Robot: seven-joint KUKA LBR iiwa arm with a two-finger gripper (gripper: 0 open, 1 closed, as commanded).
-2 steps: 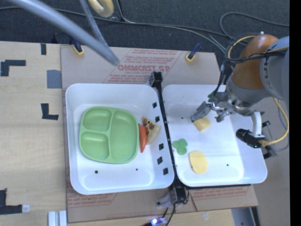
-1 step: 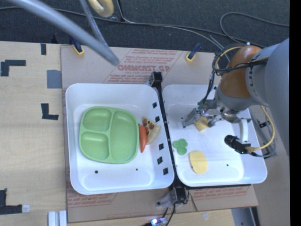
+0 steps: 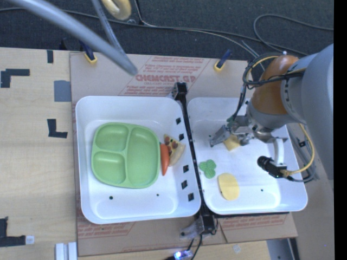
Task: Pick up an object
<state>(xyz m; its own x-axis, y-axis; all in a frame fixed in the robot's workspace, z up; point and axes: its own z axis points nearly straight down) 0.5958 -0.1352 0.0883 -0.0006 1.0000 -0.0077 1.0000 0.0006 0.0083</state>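
My gripper is down in the right bin, near its back left part. It is open, with one finger to the left and the other to the right of a small pale yellow piece. That piece lies on the bin floor between the fingers. A green leafy toy and a yellow oval toy lie nearer the front of the same bin, apart from the gripper.
The left bin holds a green divided plate, with an orange carrot and a pizza slice against its right wall. A black divider separates the bins. The arm's cables hang over the right bin's right side.
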